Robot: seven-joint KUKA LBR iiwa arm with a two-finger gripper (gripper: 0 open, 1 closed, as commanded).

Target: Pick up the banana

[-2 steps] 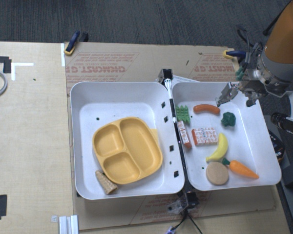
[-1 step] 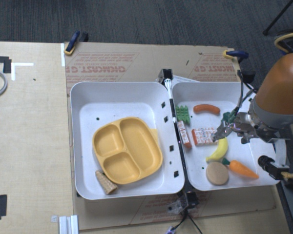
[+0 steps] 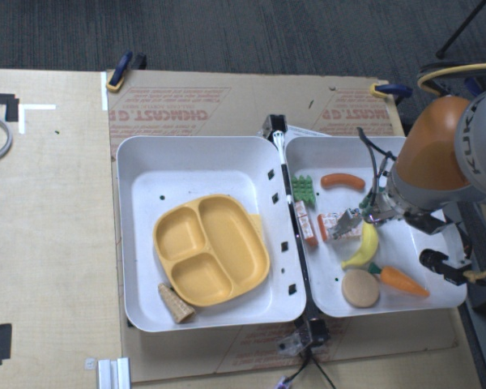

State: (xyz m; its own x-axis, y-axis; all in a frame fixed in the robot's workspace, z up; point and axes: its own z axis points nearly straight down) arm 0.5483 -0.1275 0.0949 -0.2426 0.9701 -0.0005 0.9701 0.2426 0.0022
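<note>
The yellow banana (image 3: 363,248) lies in the right bin (image 3: 437,300), curving from its upper tip near the bin's middle down toward a round tan biscuit (image 3: 361,288). My gripper (image 3: 356,218) hangs low just above the banana's upper end, at the tip of the grey and orange arm (image 3: 437,148) that reaches in from the right. The wrist and cables hide the gripper's tips, and nothing shows as lifted off the bin floor.
The right bin also holds a carrot (image 3: 402,281), a red sausage (image 3: 343,181), a green block (image 3: 303,188) and a red and white packet (image 3: 307,222). In the left bin (image 3: 128,217) sit a yellow divided plate (image 3: 212,248) and a brown bread piece (image 3: 176,303).
</note>
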